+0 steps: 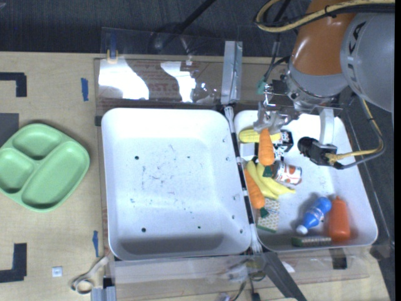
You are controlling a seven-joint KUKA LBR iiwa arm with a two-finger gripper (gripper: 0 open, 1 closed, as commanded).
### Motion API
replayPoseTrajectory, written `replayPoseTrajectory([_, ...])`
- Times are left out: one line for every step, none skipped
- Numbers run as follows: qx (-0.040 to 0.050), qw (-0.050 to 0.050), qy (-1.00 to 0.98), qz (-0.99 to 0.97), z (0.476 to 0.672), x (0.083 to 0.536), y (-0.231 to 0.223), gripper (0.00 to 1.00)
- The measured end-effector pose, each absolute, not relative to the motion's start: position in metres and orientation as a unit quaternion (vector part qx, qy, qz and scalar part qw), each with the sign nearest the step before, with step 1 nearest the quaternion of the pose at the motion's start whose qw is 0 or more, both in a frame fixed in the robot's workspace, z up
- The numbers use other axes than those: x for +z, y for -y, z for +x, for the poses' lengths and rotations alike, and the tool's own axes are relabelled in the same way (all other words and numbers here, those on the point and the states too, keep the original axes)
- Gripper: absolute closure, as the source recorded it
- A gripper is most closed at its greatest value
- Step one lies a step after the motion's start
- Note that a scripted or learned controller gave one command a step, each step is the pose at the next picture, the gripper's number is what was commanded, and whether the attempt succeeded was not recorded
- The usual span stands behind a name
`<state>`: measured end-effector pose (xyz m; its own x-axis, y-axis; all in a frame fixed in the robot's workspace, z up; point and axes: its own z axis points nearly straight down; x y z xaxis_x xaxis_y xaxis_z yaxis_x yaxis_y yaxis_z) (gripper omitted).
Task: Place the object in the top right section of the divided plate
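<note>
My gripper (269, 125) hangs over the back left of the right bin (360, 193), below the arm's orange band. Its fingers are shut on the top end of an orange carrot (266, 148), which hangs upright with its tip pointing down over the pile of toys. The green divided plate (41, 165) lies on the bench at the far left, well away from the gripper and beyond the left bin (169, 180). Its sections hold nothing.
The right bin holds a second carrot (254, 190) against its left wall, yellow bananas (267, 182), a yellow piece (249, 135), a red-and-white can (290, 174), a blue bottle (315, 212) and an orange bottle (339, 219). A clear panel (163, 80) stands behind the left bin.
</note>
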<state>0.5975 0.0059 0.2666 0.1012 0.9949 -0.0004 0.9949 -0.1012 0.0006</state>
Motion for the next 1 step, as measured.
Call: replayPoseTrajectory([-0.0011, -0.001, -0.619, 0.785, 0.5523, 0.1837, -0.0681, 1.00])
